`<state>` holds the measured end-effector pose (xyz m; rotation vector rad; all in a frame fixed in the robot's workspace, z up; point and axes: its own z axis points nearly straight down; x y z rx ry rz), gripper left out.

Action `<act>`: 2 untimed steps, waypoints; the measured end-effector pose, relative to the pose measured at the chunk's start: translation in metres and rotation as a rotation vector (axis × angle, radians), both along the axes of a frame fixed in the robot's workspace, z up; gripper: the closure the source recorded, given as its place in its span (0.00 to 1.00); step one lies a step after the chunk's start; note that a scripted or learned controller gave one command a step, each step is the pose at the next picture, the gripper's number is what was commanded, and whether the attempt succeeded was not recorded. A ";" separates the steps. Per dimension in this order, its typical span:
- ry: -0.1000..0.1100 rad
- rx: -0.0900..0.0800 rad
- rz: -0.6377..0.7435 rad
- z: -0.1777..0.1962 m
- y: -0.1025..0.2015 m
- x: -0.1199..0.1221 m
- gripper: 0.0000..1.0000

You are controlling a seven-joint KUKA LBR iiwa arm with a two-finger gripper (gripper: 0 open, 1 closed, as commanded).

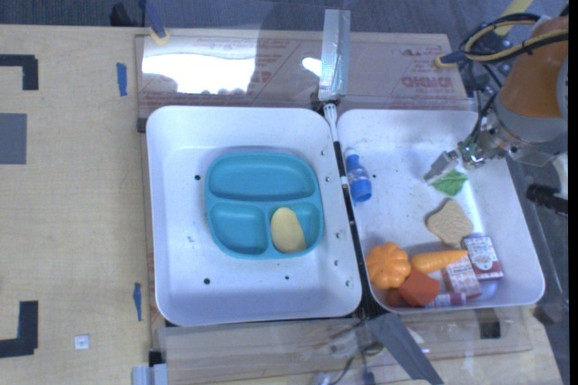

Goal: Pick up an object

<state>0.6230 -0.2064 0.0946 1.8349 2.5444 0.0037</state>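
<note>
My gripper (450,166) hangs over the upper right part of the right bin (528,234), at the end of the grey arm with its orange band. A small green piece (450,184) lies on the bin floor right under it, touching or nearly touching it. A slice of toast (449,221) lies just below that. Along the bin's front edge sit an orange pumpkin (387,265), a carrot (439,261), a red block (418,289) and two small cartons (476,262). A blue bottle (358,178) lies by the bin's left wall.
The left bin (172,220) holds a blue divided tray (237,202) with a yellow potato-like piece (287,230) in its lower right compartment. A clear plastic sheet and a metal bar stand behind the bins. Cables run by the arm at the upper right.
</note>
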 end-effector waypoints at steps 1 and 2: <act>-0.005 -0.001 -0.002 0.011 -0.001 0.001 1.00; -0.004 -0.001 -0.002 0.010 -0.001 0.001 0.00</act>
